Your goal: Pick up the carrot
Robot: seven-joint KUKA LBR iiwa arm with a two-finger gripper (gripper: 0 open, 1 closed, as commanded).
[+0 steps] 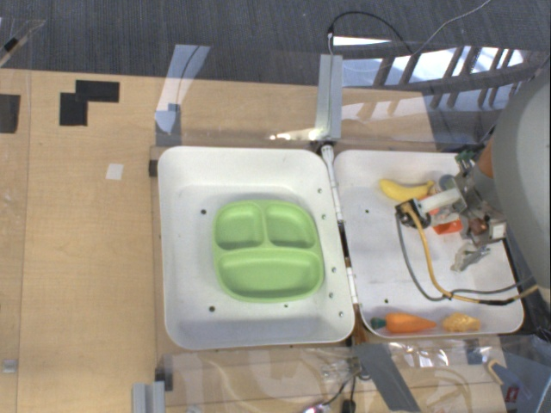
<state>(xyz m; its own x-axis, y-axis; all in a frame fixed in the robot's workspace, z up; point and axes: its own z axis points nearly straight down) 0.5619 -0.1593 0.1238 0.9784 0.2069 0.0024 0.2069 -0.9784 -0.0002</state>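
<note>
The carrot, orange with a pointed end, lies on its side along the front wall of the right bin. My gripper hangs over the right side of that bin, well behind the carrot and to its right, and is not touching it. Nothing is visibly held in the gripper. A black and yellow cable loops down from the wrist across the bin floor, ending just above the carrot.
A yellow banana lies at the back of the right bin. A small yellow item sits just right of the carrot. A red-orange piece shows beside the gripper. The left bin holds a green divided plate.
</note>
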